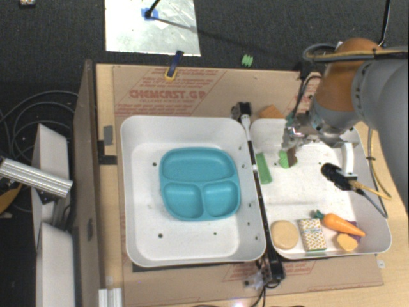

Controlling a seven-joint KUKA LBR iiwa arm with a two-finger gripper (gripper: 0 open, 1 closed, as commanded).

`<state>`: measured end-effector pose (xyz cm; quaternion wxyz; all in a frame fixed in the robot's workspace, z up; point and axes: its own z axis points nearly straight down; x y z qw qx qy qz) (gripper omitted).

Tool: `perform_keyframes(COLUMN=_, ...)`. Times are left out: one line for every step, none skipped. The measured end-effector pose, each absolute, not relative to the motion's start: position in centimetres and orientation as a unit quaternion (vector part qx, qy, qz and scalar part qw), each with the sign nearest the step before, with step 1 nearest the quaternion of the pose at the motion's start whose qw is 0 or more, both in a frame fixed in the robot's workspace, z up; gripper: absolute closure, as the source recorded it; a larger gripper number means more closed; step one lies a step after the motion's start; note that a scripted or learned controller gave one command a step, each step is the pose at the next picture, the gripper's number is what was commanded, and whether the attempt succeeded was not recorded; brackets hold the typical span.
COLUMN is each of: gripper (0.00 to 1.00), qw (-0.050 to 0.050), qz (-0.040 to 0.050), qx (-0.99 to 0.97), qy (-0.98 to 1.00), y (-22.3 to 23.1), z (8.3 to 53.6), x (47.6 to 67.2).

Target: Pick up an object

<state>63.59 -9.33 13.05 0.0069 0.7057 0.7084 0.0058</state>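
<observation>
The arm (361, 88) reaches in over the far edge of the right bin (303, 194). The gripper (289, 152) points down into the far left part of this bin. A small green piece (283, 161) sits at the gripper tip, touching it or just beside it. How far the gripper is open, and whether it grips the piece, cannot be told.

A longer green bar (262, 169) lies along the left edge of the right bin, near the small piece. Along the near edge, from left to right, lie:
- a round biscuit (285, 234)
- a patterned block (312, 235)
- a carrot (342, 223)
- an orange-yellow chunk (347, 242)

A tan item (271, 112) sits at the far left corner. The left bin (144, 171) holds a blue divided plate (199, 182) at its centre.
</observation>
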Motion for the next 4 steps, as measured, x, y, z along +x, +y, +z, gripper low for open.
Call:
perform_keyframes(gripper=0.0, qw=0.007, qz=0.0056, qx=0.706, qy=0.708, y=-9.3, z=13.0, x=63.6)
perform_keyframes(gripper=0.0, qw=0.001, qz=0.0004, qx=0.706, qy=0.709, y=-8.6, z=8.3, x=63.9)
perform_keyframes(gripper=0.0, qw=0.002, qz=0.0012, qx=0.707, qy=0.707, y=-10.1, z=8.6, x=61.3)
perform_keyframes(gripper=0.0, qw=0.005, qz=0.0019, qx=0.707, qy=0.707, y=-17.0, z=8.6, x=66.5)
